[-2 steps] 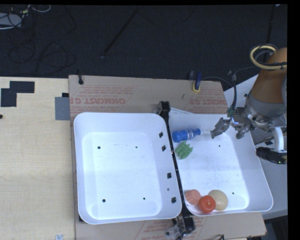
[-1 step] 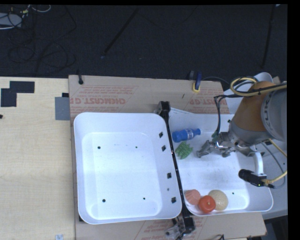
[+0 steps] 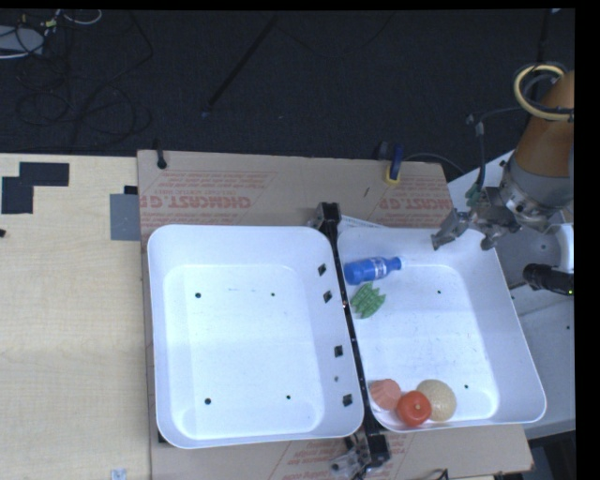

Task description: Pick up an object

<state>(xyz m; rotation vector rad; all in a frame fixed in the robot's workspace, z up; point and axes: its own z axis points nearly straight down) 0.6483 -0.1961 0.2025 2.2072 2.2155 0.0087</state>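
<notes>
Bottle (image 3: 371, 270) lies by the right bin's (image 3: 487, 309) divider, within easy reach; the tool (image 3: 466, 231) hovers at the far rim, fingers spread, gripping nothing.

a blue bottle (image 3: 371, 270) lies on its side in the right bin (image 3: 487, 309), near its far left corner, just above a green item (image 3: 367, 302).

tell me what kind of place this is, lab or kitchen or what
Most likely a robotics lab bench: a robot arm over two white bins, a few small objects like a blue bottle, and loose cables behind.
</notes>
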